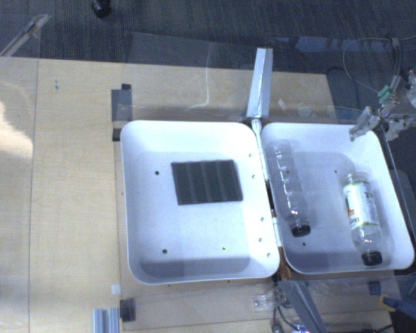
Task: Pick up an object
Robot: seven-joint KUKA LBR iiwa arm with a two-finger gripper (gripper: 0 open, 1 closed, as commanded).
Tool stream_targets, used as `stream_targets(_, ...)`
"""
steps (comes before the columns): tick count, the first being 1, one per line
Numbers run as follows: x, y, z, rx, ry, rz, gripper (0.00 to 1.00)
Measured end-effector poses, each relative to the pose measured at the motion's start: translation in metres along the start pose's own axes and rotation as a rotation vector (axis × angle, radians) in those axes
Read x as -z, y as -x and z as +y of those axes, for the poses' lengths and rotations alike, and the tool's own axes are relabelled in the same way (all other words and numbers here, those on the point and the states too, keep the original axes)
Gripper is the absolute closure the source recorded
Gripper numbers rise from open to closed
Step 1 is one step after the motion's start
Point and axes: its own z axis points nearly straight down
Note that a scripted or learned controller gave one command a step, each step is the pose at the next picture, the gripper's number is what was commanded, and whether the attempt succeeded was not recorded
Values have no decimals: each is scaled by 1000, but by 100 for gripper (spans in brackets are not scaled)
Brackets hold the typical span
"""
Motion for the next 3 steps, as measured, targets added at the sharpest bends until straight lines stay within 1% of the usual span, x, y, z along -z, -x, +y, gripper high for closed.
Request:
stream_targets(1, -69, 9, -15, 147, 0, 0, 0)
stream_targets(2, -38, 9, -31, 477, 4, -2, 0)
stream_targets(3, -38, 9, -31, 477, 4, -2, 0)
